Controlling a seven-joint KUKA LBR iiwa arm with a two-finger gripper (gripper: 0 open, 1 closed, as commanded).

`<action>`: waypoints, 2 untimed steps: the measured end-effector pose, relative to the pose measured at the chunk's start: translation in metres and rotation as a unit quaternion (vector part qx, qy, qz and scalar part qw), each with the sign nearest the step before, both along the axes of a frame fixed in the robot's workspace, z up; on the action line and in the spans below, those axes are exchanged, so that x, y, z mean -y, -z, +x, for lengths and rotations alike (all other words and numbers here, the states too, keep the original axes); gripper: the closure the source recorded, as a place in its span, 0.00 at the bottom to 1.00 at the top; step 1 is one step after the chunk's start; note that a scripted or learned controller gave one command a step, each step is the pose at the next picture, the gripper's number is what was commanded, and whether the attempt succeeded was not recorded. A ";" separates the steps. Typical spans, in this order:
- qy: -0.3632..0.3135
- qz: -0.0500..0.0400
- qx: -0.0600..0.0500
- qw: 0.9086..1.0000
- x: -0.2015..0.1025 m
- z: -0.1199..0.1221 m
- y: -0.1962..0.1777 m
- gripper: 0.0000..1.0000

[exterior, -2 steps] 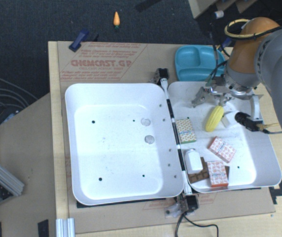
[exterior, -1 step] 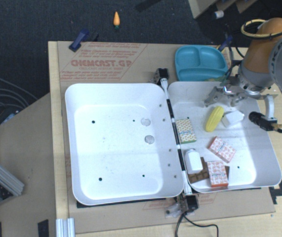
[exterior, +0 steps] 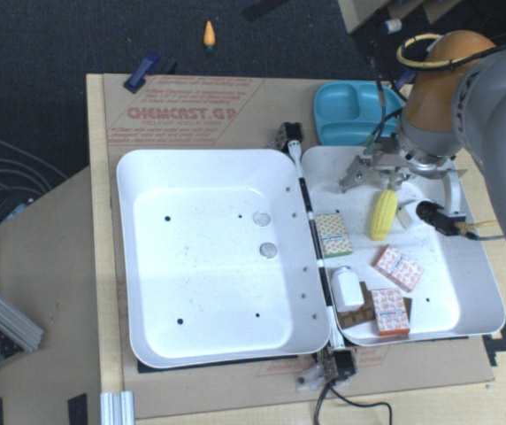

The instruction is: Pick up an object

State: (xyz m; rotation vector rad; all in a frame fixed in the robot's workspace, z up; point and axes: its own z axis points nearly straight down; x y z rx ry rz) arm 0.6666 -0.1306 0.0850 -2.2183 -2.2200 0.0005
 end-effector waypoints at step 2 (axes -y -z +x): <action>0.000 -0.001 0.000 1.000 0.020 0.000 0.000 0.00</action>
